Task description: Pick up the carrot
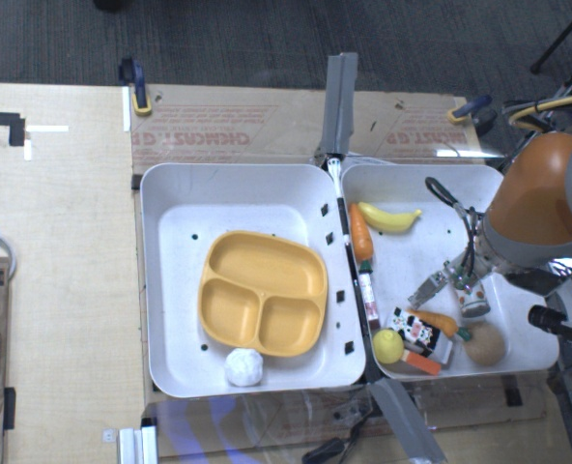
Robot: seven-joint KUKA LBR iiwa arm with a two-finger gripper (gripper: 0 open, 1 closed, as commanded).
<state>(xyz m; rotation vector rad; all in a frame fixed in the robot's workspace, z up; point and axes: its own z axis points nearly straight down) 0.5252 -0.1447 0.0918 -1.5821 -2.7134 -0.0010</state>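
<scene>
One carrot [361,234] lies along the right bin's [441,176] left wall, well left of and above the jaws [450,283]. Jaws spread, nothing between them, hovering low over the toy clutter [423,336]; banana [390,217] beside the carrot.
</scene>
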